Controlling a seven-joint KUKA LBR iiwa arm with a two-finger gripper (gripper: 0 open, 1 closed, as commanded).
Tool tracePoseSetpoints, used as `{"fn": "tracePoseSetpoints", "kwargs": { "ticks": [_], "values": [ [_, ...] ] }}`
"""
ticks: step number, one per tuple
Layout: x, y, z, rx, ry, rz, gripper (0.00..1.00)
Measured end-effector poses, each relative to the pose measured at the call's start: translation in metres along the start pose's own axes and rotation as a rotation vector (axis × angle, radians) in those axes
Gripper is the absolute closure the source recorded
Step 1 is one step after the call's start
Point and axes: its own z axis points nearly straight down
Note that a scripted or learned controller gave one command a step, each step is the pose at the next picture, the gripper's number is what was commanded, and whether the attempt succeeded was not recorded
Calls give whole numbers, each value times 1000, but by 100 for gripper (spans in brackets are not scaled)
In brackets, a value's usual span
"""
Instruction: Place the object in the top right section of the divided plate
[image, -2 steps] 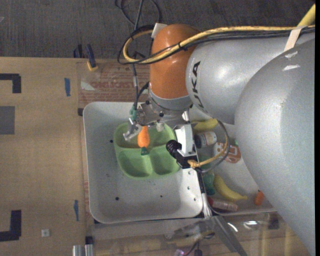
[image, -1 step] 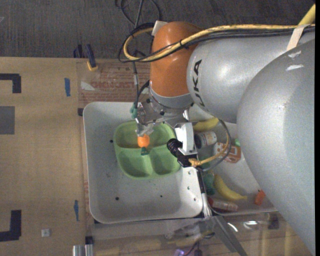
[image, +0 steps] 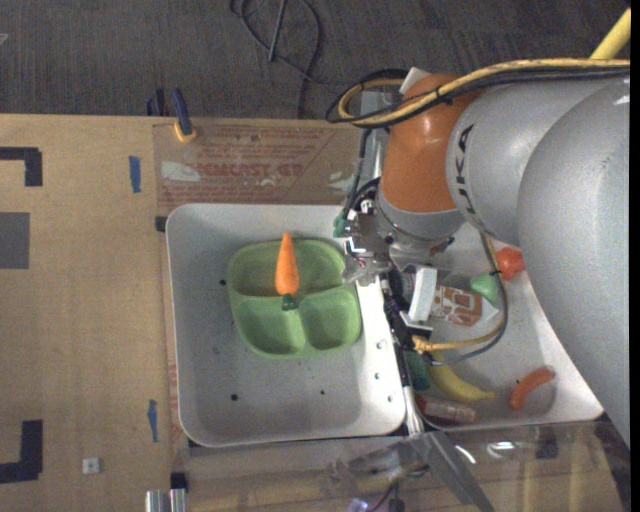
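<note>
Arm (image: 560, 190): grey, bulky, with orange band above wrist; reaching in from the right, covering much of right bin.
Tabletop (image: 70, 330): tan cardboard-coloured surface with black corner marks and short blue tape strips.
Left bin (image: 270, 405): shallow, white, rounded corners; a few dark specks on its floor; holding the divided plate.
Right bin (image: 560, 400): white, largely hidden under arm; touching left bin along the shared edge.
Divided plate (image: 295, 325): light green, rounded, split into sections by raised ridges; lying in upper middle of left bin.
Carrot (image: 286, 268): orange, tapered, pointed tip toward the far bin wall, small dark green stub at the near end; lying along the plate's central ridge, stub at the point where the ridges meet; hard to tell which section carries most of it.
Carton (image: 455, 305): small, white and brown, under the wrist in right bin.
Banana (image: 462, 385): yellow, curved, near front of right bin.
Sausage-shaped item (image: 531, 388): orange-red, just beside banana, toward the right.
Small red-orange item (image: 509, 262): round, beside arm in right bin.
Gripper (image: 362, 255): at right rim of plate, over the bins' shared edge, apart from carrot.
Fingers: open or closed, cannot tell; nothing seen between them.
</note>
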Motion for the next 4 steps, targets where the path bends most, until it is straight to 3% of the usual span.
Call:
{"fn": "tracePoseSetpoints", "kwargs": {
  "ticks": [1,2,3,4],
  "values": [
    [0,0,-6,6,-2,0,100],
    [-81,2,-3,-2,1,446,100],
    [-85,53,-181,-3,1,658,100],
    [-46,56,-1,0,1,520,100]
  ]
}}
